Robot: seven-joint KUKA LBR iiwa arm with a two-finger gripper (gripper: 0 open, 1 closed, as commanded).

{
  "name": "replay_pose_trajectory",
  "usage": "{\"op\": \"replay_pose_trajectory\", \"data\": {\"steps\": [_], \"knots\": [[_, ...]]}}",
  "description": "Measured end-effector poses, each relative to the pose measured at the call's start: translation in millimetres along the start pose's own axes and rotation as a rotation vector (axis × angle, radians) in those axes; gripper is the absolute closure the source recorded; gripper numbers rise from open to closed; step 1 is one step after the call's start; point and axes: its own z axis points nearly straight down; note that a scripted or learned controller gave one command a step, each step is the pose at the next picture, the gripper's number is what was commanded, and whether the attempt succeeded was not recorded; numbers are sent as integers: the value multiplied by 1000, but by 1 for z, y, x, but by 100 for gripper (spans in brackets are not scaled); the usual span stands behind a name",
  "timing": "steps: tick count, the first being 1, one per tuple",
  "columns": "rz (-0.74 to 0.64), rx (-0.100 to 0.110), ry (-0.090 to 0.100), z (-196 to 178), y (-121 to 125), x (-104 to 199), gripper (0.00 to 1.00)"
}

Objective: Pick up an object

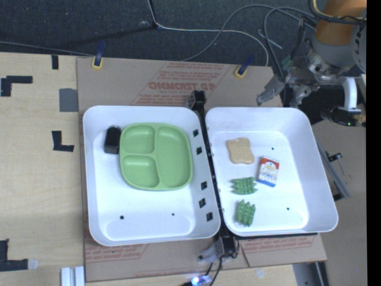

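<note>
The right bin holds a tan bread-shaped piece, a small red, white and blue box and two green leafy toys. My gripper hangs above the far right corner of that bin, beyond its back rim. It is open with nothing between its fingers, and it sits well away from every object. The grey arm with its orange band comes in from the upper right.
The left bin carries a green divided plate with a small black block beside its left edge. A row of black clips runs along the seam between the bins. Cables trail across the dark floor behind the bench.
</note>
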Motion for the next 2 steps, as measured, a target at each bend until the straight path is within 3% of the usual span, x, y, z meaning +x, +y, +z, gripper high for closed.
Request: {"op": "replay_pose_trajectory", "data": {"steps": [1, 2], "knots": [[-3, -12, -2, -8, 2, 0, 0], [-3, -9, -3, 36, -1, 1, 0]]}}
